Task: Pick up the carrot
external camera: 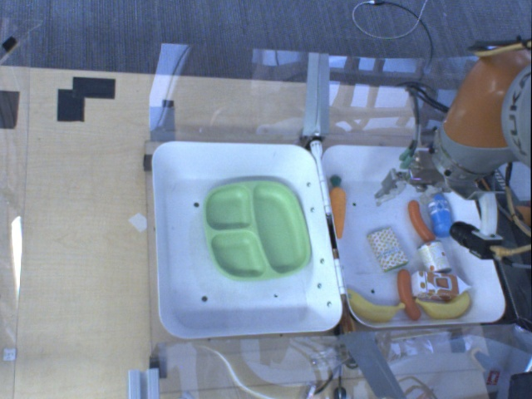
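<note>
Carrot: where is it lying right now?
The carrot lies in the right bin, hard against its left wall beside the divider, green top pointing to the far side. The gripper is up and to its right, apart from it.

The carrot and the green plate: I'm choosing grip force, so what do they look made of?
Carrot: probably moulded plastic, a toy; its orange is uniform and smooth, with a neat green cap, though the view is too small to be sure. Green plate: likely matte plastic; one even pale green, soft rounded dividers between three compartments, little glare. Both look rigid, but that is a guess from their look.
</note>
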You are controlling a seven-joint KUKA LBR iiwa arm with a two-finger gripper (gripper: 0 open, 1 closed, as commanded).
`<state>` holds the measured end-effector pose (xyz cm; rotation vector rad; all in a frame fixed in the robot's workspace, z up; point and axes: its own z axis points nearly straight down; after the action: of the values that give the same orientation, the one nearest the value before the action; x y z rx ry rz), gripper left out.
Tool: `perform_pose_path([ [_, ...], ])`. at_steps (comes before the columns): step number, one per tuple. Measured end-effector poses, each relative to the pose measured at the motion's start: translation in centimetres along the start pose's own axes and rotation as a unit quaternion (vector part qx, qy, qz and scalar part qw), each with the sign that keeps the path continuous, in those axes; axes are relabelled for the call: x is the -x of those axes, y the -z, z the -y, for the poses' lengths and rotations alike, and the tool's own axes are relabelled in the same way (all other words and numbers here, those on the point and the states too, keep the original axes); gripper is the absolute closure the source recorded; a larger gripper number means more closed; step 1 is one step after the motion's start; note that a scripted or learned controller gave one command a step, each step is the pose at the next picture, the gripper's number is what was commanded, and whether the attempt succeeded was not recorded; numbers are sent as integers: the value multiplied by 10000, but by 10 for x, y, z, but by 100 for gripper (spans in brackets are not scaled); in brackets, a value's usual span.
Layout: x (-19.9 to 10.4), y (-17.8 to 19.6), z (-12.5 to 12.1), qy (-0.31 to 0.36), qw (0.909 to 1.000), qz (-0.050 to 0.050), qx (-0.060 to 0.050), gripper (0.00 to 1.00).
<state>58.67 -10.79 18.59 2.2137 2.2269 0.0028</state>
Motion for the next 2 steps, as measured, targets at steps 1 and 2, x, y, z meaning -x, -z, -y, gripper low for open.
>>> perform_pose_path([
  [1, 6, -45, 48, -439, 9990, 0, 3, 0],
  [2, -65, 0, 9, -1179, 9930, -4, 7, 0],
])
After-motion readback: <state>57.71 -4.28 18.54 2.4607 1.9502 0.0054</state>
